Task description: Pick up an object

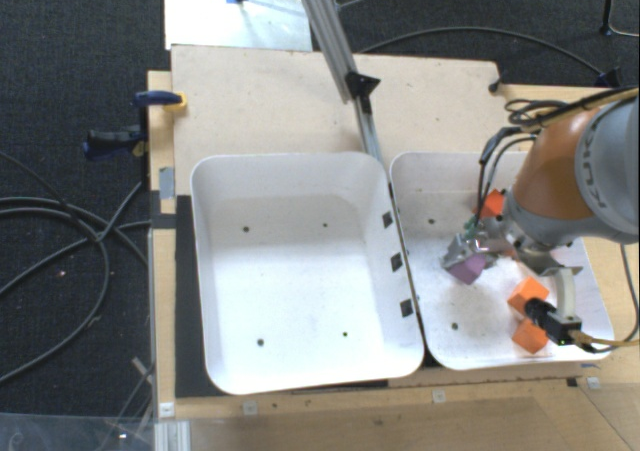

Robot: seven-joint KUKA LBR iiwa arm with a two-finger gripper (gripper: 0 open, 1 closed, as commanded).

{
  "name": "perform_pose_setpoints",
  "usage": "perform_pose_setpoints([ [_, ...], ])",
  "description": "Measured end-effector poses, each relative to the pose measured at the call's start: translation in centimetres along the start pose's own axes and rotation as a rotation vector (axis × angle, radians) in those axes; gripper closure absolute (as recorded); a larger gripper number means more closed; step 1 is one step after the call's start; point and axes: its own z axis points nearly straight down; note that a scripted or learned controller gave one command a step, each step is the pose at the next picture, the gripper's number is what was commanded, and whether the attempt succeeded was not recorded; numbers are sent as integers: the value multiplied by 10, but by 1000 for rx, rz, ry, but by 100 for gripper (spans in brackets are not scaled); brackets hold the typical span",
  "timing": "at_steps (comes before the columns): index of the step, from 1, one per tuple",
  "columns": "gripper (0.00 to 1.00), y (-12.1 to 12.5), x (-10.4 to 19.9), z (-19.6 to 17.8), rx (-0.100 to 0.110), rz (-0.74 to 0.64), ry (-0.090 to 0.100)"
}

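Hovering hand (478, 251) beside angular purple block (464, 266)

Grey arm (610, 174), orange band, black cables near wrist

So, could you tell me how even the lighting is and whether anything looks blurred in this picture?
Camera view: the left bin is brightly lit, nearly washed out, with soft shadow under its far wall; the purple object near the tool looks smeared; the carpet stays dark.
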Motion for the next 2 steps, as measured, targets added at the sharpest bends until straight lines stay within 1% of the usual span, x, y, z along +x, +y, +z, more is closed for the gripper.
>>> perform_pose_setpoints([
  [1,100,33,67,-89,-9,-10,2],
  [2,100,0,133,-83,3,-9,3],
])
